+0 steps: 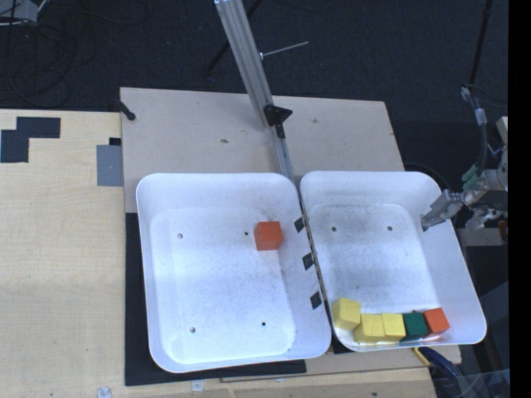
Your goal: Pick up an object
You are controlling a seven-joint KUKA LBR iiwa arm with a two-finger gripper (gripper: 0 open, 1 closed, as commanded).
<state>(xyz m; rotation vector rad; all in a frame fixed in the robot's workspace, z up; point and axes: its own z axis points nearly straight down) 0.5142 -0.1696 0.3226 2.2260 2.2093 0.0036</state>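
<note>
An orange block [268, 235] sits alone in the left bin [166, 197], near the wall shared with the right bin [465, 288]. Along the right bin's near edge huddle two yellow blocks [347, 313] [382, 327], a green one [414, 325] and another orange one [436, 320]. The gripper [435, 215] hangs at that bin's right rim with nothing in it; I cannot tell its state.

Gripper [437, 212]: grey metal, slim, pointed; pale blocky housing w/ dark cables is seen behind, teal fitting attached.
</note>
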